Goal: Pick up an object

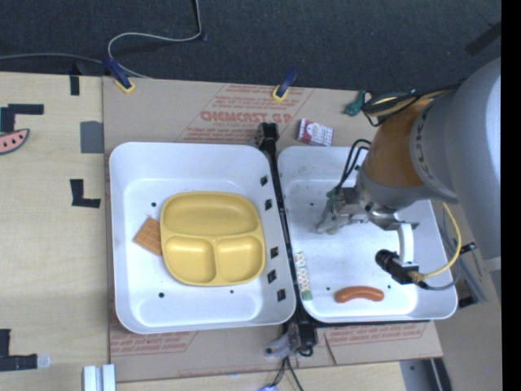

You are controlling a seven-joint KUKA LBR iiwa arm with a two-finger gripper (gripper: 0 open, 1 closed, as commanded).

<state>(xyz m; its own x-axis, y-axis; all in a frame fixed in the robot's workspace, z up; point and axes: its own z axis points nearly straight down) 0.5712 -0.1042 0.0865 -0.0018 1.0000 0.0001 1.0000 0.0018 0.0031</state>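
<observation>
Reaching in from the right, the grey KUKA arm (456, 137) with its orange band (391, 149) hangs low over the right bin (313, 165), its gripper (332, 218) poised just above the bin's white floor near the left-hand wall; the fingers are dark, foreshortened and partly masked by the wrist, so whether they stand wide or narrow cannot be told, and nothing can be made out between them. Toward the right bin's near edge lies an orange sausage-shaped toy (359, 295), well apart from the gripper. A black fitting with a yellow cable (399, 267) juts from the arm above the bin's right side. Left of the right bin, touching it along a black-clipped seam, sits the left bin (130, 169), holding a yellow divided plate (213, 237) that covers most of a tan waffle-patterned piece (148, 236), only a corner showing. Behind the right bin, on the cardboard (236, 112), rests a small red-and-white packet (313, 132), its printing too small to read.
</observation>
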